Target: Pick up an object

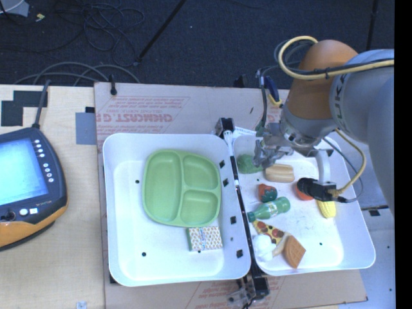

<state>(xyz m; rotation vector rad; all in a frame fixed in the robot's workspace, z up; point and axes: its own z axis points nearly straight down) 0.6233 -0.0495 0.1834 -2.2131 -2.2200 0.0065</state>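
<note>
The gripper (262, 158) is seen lowered into the right bin (357, 237), a bread roll (279, 172) at its four o'clock; its grip cannot be told.

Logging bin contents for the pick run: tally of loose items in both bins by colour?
Green: 3, divided plate, bottle, flat piece
Tan/brown: 2, roll, wedge
Red: 2, strawberry-like item, pizza slice
Yellow: 1, corn
White: 1, egg-like item
Patterned: 1, sponge block
Total: 10
</note>
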